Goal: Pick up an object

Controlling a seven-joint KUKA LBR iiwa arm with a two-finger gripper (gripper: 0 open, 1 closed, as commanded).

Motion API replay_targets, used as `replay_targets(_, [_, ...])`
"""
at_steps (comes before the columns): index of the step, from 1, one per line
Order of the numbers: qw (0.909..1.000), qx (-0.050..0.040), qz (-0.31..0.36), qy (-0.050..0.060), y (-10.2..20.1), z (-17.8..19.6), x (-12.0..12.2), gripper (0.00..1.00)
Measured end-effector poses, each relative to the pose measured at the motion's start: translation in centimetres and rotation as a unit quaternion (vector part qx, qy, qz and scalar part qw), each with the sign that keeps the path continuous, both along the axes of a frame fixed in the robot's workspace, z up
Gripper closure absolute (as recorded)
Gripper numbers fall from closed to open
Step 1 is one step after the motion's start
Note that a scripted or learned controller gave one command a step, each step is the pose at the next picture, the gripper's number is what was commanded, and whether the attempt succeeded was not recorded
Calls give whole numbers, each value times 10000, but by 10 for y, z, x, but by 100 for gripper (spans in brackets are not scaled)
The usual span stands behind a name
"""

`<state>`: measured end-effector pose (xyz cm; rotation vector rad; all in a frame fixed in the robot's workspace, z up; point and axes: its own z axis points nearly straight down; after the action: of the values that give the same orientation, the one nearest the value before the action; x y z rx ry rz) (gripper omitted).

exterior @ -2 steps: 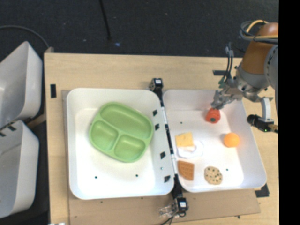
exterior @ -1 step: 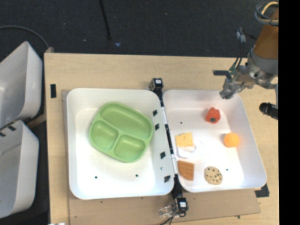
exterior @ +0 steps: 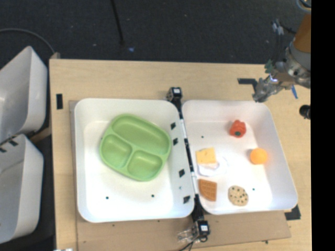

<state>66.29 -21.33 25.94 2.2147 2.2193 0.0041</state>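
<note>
The gripper is hanging over the bench beyond the far right corner of the right bin; whether it is wide or narrow I cannot tell. Nearest in that bin, a cookie and a brown cracker are lying side by side. Farther in, a yellow block and an orange ball are sitting apart, with a red toy beyond. A green plate is resting in the left bin. The wooden bench is standing on a dark floor.
</note>
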Motion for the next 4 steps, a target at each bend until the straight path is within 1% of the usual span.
replay_targets(1, [10000,1,1,5,-2,36,1,100])
replay_targets(2, [10000,14,24,29,56,32,12,100])
replay_targets(3, [10000,11,15,34,98,23,8,100])
replay_targets(4, [10000,12,18,33,147,4,9,100])
